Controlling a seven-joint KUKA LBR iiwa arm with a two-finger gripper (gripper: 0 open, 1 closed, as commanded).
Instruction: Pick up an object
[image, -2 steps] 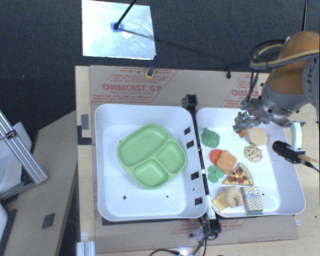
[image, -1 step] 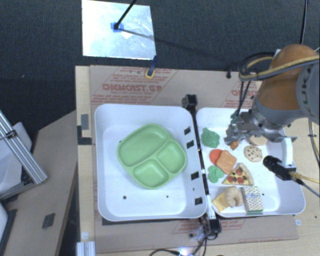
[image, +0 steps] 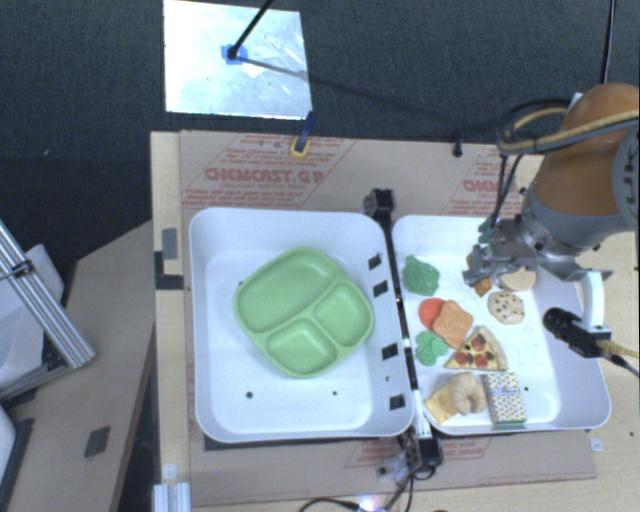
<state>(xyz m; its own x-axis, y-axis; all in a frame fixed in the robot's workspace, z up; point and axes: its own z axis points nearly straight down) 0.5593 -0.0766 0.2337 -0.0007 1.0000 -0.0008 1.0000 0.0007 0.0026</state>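
My gripper (image: 484, 272) hangs low over the back of the right bin (image: 575, 400). A small brown piece (image: 521, 279) lies right beside it, and I cannot tell whether the two touch. In the same bin lie a chocolate-chip cookie (image: 506, 307), a leafy green toy (image: 421, 273), an orange-and-red piece (image: 445, 318), a smaller green piece (image: 432, 347), a pizza slice (image: 478, 352), a tan lumpy piece (image: 458, 397) and a patterned box (image: 505, 398).
A green divided plate (image: 303, 312) rests in the middle of the left bin (image: 215, 400). A black-clipped divider (image: 395, 310) separates the two bins. Bare white floor shows along the right bin's right side.
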